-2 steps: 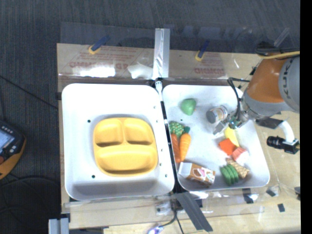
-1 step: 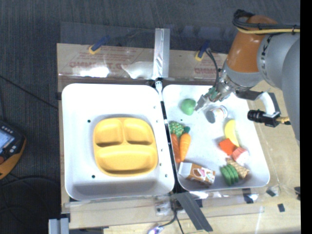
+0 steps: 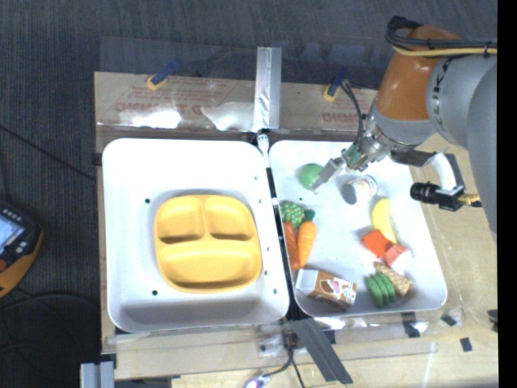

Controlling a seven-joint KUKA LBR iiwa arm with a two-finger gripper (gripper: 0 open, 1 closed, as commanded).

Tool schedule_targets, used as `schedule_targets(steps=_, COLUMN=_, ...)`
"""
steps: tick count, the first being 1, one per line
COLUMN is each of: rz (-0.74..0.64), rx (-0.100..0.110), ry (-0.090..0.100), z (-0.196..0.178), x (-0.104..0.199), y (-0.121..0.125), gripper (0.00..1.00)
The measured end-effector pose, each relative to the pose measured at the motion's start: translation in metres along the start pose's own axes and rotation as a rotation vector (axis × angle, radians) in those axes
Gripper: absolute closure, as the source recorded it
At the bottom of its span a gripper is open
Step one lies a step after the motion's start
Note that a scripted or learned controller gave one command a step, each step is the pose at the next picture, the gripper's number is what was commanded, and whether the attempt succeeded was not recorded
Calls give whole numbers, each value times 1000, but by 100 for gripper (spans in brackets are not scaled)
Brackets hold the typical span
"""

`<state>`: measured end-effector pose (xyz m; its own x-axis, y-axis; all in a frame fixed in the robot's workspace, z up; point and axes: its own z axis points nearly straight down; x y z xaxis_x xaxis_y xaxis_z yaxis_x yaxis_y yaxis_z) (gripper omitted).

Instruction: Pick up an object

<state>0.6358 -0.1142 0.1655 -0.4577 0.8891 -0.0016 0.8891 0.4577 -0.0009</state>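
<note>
The arm reaches in from the upper right of the frame, and its gripper [image 3: 338, 176] hangs low over the upper part of the right bin [image 3: 428, 291]. Its two fingers stand spread apart, one slanting toward the green ball [image 3: 308, 175] at the bin's upper left and ending just beside it, the other lower and to the right. Nothing sits between them. Below lie a banana [image 3: 383, 219], a carrot [image 3: 305, 241] and a snack packet [image 3: 329, 288]. The left bin [image 3: 129, 168] holds a yellow divided tray [image 3: 208, 241].

No legible text or labels.
</note>
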Motion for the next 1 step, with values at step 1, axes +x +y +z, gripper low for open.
schedule_targets(steps=1, rz=-213, rx=-8, ry=-5, z=76, x=-37, y=-56, gripper=0)
